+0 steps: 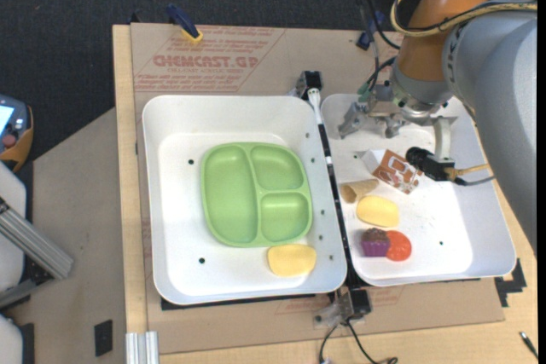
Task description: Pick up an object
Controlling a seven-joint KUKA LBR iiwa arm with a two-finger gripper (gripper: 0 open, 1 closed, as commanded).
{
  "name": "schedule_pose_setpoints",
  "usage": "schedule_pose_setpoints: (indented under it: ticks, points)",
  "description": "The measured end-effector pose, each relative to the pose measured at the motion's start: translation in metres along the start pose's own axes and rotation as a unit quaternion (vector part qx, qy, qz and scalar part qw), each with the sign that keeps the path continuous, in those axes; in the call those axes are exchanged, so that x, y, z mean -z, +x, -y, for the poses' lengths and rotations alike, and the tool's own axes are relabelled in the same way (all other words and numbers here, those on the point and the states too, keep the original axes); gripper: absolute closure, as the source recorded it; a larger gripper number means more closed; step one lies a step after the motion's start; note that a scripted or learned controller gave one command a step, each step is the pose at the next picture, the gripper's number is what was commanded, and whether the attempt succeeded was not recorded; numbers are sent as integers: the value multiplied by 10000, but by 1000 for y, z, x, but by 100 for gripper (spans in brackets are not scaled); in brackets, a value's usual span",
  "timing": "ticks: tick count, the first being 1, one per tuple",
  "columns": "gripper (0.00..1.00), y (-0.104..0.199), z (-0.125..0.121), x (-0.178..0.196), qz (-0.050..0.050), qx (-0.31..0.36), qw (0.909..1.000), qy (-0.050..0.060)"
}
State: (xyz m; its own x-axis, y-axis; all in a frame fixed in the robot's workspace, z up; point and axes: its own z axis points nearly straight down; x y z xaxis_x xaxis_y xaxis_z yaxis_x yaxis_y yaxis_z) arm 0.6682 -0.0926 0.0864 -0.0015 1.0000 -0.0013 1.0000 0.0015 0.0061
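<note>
Nearest in the right bin (486,256) lay a purple toy (373,243), red piece (398,247) and yellow piece (377,211); they looked light, rigid, slick, best pinched across the middle. Farther back, the gripper (375,117) hovered above the bin's far corner; finger state could not be told.

Bright, even light falls from overhead, and the two shallow white plastic bins (162,183) come close to washing out, their rims nearly blown. Shadows are soft and short; the green sectioned plastic tray (256,193) shows gentle shading in its wells. The dark carpeted floor (68,4) looks grainy. The picture is slightly soft overall, and the big grey arm (503,89) seems perhaps a little blurred.
</note>
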Motion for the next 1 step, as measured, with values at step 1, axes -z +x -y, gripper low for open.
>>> schedule_pose_setpoints:
  ticks: [1]
  points:
    - [0, -7, 33, 6, -8, -14, 10000, 51]
